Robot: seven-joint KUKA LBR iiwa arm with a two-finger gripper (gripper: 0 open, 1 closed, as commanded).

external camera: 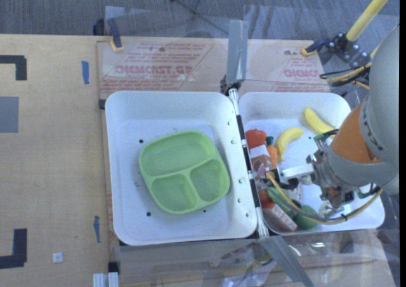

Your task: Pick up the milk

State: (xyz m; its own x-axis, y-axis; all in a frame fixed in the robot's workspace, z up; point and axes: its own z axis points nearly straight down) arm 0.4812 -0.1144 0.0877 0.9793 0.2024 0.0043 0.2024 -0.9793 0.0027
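The arm reaches over the right bin (279,103) from the right, its orange band above the wrist. My gripper (330,194) hangs low over the bin's front right part, pointing down among the items. A small bottle (258,152) with a red cap and a white and brown body lies along the bin's left wall, left of the gripper and apart from it; I cannot tell for sure that it is the milk. The arm hides whatever lies under the wrist.
Two yellow bananas (290,138) (316,120) lie at the back of the right bin. Orange and green items (306,217) and a red packet (283,218) crowd its front left. A green divided plate (184,171) lies in the left bin (127,114).
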